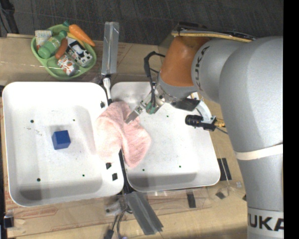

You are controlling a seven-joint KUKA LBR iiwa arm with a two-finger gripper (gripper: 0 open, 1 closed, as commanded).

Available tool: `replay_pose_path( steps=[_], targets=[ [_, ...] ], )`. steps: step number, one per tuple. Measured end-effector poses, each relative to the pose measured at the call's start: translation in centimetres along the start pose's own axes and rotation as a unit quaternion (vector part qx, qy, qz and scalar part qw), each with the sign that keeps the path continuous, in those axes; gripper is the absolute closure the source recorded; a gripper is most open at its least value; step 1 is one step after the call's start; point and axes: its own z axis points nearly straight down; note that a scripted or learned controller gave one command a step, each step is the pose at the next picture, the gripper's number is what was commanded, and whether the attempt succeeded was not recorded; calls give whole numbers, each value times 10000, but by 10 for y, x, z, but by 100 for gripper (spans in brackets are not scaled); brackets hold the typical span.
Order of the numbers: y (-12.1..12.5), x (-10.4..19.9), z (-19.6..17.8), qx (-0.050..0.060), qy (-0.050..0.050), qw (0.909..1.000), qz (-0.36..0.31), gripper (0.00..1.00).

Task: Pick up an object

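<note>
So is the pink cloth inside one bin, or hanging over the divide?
Over the divide: the crumpled pink cloth drapes across the rims between the left bin and right bin, partly in each.

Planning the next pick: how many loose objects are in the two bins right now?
2: a blue cube in the left bin, a pink cloth draped across both bins' shared edge. The cloth may hide more.

On my own arm point(259, 133), near the right bottom corner, I read the black letters "UKA", cut off.
</note>
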Motion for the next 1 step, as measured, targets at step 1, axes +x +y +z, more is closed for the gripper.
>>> replay_pose_path(
  steps=[1],
  targets=[
    [-14,19,12,13,28,9974,-725,0]
  ],
)
